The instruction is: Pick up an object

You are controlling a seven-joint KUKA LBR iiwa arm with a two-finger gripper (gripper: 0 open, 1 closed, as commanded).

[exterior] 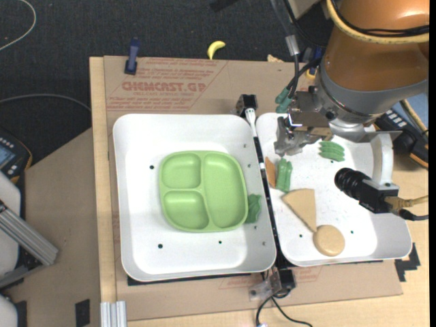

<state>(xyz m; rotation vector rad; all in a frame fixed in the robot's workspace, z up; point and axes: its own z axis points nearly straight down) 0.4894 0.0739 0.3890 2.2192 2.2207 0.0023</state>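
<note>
The green block (283, 176) is lying in the right bin (392, 247), just beside its left wall and touching a brown piece (270, 172). The gripper (286, 145) is being held directly above the block's upper end; whether it is spread or closed cannot be told. A miss is judged possible: the wall and the brown piece could be struck, or both could be pinched together.
</note>
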